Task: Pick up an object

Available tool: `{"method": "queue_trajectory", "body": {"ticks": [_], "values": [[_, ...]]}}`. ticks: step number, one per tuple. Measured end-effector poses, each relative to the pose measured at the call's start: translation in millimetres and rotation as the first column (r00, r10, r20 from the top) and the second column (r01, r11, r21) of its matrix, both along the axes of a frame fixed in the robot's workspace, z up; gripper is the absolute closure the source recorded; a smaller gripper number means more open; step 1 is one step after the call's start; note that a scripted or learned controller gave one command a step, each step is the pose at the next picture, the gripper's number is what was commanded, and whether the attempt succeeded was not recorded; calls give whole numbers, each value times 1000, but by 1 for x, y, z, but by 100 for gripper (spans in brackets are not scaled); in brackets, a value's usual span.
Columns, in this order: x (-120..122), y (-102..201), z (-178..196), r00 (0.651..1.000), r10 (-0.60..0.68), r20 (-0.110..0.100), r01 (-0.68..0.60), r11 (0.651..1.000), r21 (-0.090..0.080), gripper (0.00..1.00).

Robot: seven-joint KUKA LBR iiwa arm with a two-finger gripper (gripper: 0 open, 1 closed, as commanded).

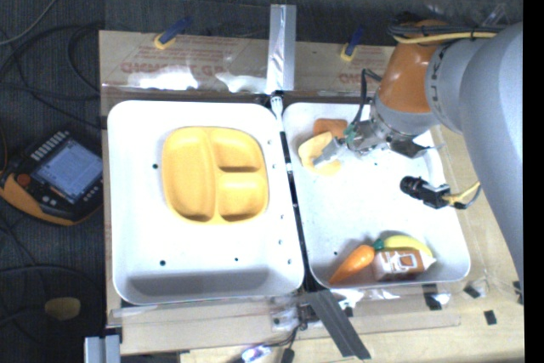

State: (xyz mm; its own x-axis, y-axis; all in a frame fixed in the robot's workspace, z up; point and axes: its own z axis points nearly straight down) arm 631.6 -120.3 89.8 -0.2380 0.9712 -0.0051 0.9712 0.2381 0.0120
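Note:
The gripper (pixel 347 140) hangs low over the top left corner of the right bin (pixel 374 200), under the arm's orange band (pixel 406 81). Its tip is at a pale yellow wedge-shaped piece (pixel 311 153), with an orange block (pixel 327 128) just behind that piece. I cannot tell whether the tip touches the yellow piece or only hovers over it. At the right bin's front edge lie an orange carrot (pixel 352 263), a yellow banana (pixel 410 244) and a small brown carton (pixel 401 264), all well clear of the gripper.
The left bin (pixel 136 259) holds a yellow divided plate (pixel 215 172). A metal divider (pixel 289 183) separates the bins. A black fitting (pixel 423 189) on the arm juts over the right bin. A handheld pendant (pixel 53 174) lies off the bench at left.

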Motion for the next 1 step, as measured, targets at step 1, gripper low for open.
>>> {"method": "queue_trajectory", "body": {"ticks": [1], "values": [[37,8,3,999,-36,-14,36,999,0,0]]}}
